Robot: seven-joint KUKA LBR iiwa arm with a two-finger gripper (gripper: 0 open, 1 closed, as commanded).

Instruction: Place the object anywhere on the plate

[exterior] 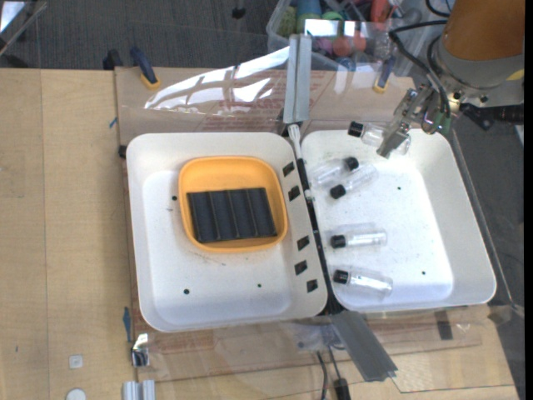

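Up at the far corner of the right bin (pixel 475 223), my fingers (pixel 393 144) hung over the back wall, angled down and leftward. I could not tell whether they were spread or pressed together; glare and clear plastic muddled that spot. One vial (pixel 371 130), black-capped, lay just beside the tips, possibly touching them. Could not confirm it sat between them, so I logged no hold.

Outward from there: two more vials (pixel 343 176) lay close together near the bin's left wall, caps dark, bodies nearly invisible against the white. Nearer the front, a fourth vial (pixel 358 240) and a fifth (pixel 361 281) lay on their sides, well apart from my fingers.

Across the divider, the left bin (pixel 158 298) carried the orange plate (pixel 229 173), with a ribbed black block (pixel 231 214) resting in its middle. Bare orange showed along the plate's rim. Both bins sat on the table (pixel 58 223).

Handling judgement: these vials looked light, stiff and slick, round enough to roll away from a poor pinch. Probably brittle if squeezed hard. Best hold, I reckoned, was across the clear body near the middle, fingers set crosswise to its length, gentle force. Taking it by the cap risked it swinging or slipping. Task looked barely begun: nothing of the vials was on the plate.
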